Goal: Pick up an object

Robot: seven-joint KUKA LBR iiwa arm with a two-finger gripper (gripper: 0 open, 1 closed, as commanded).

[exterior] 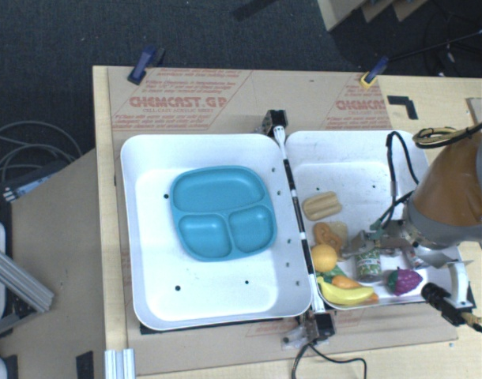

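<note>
the bench (225, 93) holds my two white bins side by side. the left bin (146, 235) carries a big blue divided plate (221, 212) lying flat. the right bin (336, 152) is where the small things sit, crowded into its near corner.

my arm (454, 196), grey with the orange band, comes in from the right and covers much of that bin's right side. my claw (371, 251) sits low over the pile, right above a small greenish can-like thing (368, 267), which i judge to be my target. it lies straight under me, so i judge the coming move to be mostly downward rather than sideways. i cannot make out its long axis.

around it: a purple grape-like toy (404, 280) just to its right, a banana (345, 292) along the bin's near edge with its length running left to right, an orange (324, 257) to the left, a tan cookie-like piece (330, 233) above that, and a bread roll (321, 205) farther back.

whether i am released or clenched i cannot tell; the wrist metal and cables blur together there, and the can is partly hidden beneath them.
</note>
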